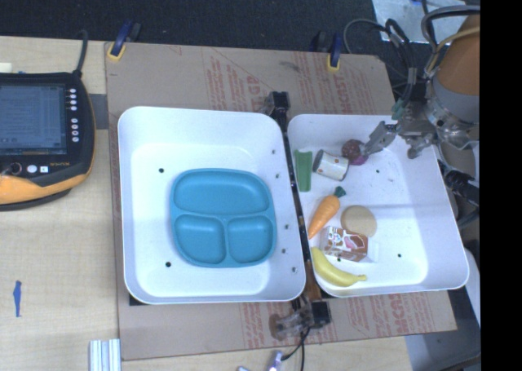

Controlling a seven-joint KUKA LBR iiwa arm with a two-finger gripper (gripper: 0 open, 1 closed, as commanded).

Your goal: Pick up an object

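Note:
The right bin [424,223] holds several small items. A green block [303,170] lies along its left wall, with a white can [332,165] on its side next to it. A dark purple lump [352,149] lies just behind the can. Nearer the front are a carrot [324,214], a round beige bun [359,221], a red-and-white packet [347,244] and a banana [336,272]. My gripper [398,141] hangs over the bin's back right part, open, with nothing between its fingers. Its left finger [377,139] is just right of the purple lump.
The left bin [139,198] holds a blue divided plate [223,216]. A teach pendant [41,137] lies on the bench at far left. Cables [383,35] loop behind the right bin beside the arm. Clamps [279,103] join the bins at back and front.

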